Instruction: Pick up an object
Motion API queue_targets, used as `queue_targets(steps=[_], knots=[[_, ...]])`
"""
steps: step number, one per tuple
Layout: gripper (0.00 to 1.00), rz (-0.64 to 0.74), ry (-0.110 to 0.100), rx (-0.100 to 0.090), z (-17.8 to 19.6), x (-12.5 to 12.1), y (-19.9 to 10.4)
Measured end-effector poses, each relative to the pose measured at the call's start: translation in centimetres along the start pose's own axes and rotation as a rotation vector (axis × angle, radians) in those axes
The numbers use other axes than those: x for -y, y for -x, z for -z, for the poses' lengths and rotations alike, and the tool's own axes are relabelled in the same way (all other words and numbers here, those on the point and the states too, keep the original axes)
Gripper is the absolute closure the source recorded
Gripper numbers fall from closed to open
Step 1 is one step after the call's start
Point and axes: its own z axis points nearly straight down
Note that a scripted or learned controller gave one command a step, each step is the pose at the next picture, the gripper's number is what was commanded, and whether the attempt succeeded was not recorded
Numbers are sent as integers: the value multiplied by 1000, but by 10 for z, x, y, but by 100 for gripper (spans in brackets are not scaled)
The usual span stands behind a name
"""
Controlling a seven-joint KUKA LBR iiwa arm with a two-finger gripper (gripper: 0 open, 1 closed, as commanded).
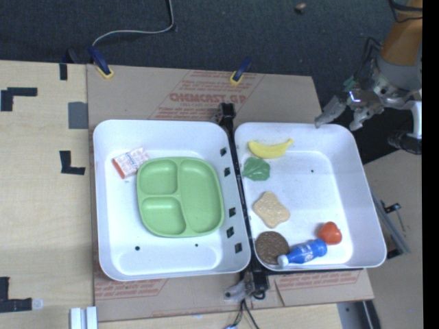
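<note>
Gripper (341, 115) — fingers splayed, tips blurred

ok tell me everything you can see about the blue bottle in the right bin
The blue bottle is small, looks plastic, with a white cap end. It lies on its side in the right bin, near the front wall, tilted slightly. One end touches or overlaps the brown round cookie; the other sits close beside the red object. The gripper is far off.

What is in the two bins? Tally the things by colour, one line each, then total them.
Green: 2, divided plate, leafy piece
Yellow: 1, banana
Tan: 1, cracker
Brown: 1, cookie
Blue: 1, bottle
Red: 1, tomato
Red-white: 1, packet
Total: 8
</note>
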Motion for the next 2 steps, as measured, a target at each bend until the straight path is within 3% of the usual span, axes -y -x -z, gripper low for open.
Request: queue_targets(steps=[1, 2], knots=[[0, 1, -3, -2, -81, 58, -64], [0, 1, 4, 0, -147, 9, -107]])
